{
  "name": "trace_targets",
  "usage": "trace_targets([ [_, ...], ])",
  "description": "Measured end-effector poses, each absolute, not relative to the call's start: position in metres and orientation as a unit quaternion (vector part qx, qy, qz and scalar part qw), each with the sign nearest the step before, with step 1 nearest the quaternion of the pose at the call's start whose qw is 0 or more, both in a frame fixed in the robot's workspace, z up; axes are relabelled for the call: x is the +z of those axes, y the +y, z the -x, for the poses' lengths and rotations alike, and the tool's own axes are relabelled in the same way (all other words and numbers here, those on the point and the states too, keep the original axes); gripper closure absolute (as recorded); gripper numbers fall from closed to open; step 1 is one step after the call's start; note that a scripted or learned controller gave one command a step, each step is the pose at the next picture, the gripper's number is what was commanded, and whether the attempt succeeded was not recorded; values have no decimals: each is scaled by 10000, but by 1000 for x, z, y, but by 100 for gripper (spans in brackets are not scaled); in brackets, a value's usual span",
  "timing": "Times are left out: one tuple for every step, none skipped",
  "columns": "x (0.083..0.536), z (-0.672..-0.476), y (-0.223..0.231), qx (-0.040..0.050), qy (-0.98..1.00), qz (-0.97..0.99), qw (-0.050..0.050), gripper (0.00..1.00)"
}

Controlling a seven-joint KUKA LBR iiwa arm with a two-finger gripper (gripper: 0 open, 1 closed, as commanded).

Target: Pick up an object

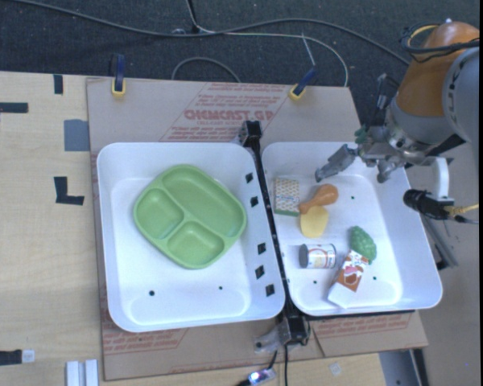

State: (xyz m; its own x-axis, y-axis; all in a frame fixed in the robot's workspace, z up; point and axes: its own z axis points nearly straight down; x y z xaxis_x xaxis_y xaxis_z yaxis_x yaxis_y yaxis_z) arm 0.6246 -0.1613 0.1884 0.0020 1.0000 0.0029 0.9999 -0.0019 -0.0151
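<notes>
The right bin [410, 240] holds several small items. An orange toy drumstick [319, 197] lies above a yellow piece [314, 222]. A checkered packet [286, 193] sits at the bin's left wall. Nearer the front are a small can [318, 256], a green leafy toy [362, 244] and a red-and-white carton [348, 276]. My gripper [358, 170] hangs over the bin's back edge, up and right of the drumstick. It is open, with its fingers spread wide and nothing between them.
A green divided plate [190, 215] lies in the left bin [113, 240]. A black divider [262, 215] runs between the two bins. Cables cross the dark floor behind the bench. Two clamps [117, 75] hold the cardboard at the back.
</notes>
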Motion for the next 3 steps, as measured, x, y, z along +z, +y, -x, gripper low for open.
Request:
trace_targets([
  [196, -627, -161, 9, -7077, 7065, 14, 0],
  [151, -628, -161, 24, -7076, 7066, 24, 0],
  [105, -630, -159, 26, -7078, 7064, 27, 0],
])
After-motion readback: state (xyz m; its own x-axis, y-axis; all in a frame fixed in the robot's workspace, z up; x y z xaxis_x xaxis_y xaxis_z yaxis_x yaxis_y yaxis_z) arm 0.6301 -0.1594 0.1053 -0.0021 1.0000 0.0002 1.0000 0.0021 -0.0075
